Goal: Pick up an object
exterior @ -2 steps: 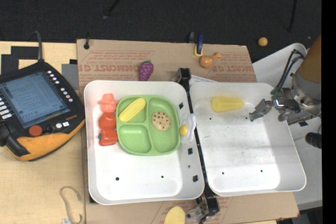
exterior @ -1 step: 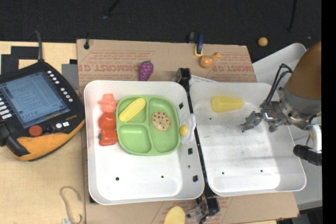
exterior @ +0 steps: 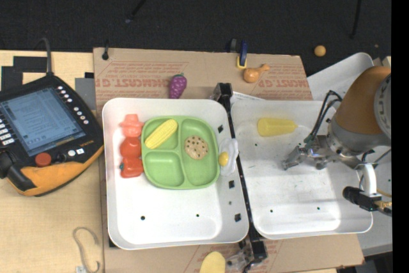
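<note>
My gripper [exterior: 305, 163] is low over the right bin [exterior: 300, 217], near its middle right, with the grey arm and orange band [exterior: 358, 105] behind it. Its fingers look spread open, and bare bin floor shows between them. A yellow object [exterior: 276, 126] lies at the back of the right bin, up and to the left of the gripper and apart from it. The left bin [exterior: 166, 220] holds a green divided plate [exterior: 167, 171] with a corn cob [exterior: 159, 132] and a cookie [exterior: 196, 148]. A red figure [exterior: 131, 147] lies beside the plate.
A small yellow piece [exterior: 223, 159] sits at the divider between the bins. Behind the bins on the cardboard lie a purple grape bunch [exterior: 177, 85] and an orange pear-like toy [exterior: 254, 73]. A teach pendant [exterior: 45, 131] rests at the left. A yellow object [exterior: 213, 261] sits at the front edge.
</note>
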Controlling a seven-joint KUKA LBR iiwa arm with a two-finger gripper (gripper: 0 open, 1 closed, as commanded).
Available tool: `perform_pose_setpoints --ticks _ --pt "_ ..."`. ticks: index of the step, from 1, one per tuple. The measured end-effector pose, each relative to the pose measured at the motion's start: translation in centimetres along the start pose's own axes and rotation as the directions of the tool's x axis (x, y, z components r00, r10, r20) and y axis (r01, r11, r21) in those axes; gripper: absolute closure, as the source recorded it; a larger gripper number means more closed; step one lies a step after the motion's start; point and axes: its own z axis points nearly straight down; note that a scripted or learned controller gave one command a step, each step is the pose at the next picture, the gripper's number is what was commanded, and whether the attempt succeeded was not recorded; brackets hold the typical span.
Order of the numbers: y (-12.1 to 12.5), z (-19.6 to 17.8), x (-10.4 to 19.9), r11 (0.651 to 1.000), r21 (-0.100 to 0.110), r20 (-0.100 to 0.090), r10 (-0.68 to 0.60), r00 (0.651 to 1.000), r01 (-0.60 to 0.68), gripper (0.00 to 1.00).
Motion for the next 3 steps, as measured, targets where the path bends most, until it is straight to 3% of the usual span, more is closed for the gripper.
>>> perform_pose_setpoints --ticks 1,3 --pt "0.0 -1.3 -0.1 1.0 -0.003 0.001 0.003 1.0 -0.003 1.0" --pt "0.9 -11.3 0.6 1.0 -0.008 0.003 0.002 1.0 -0.002 1.0"
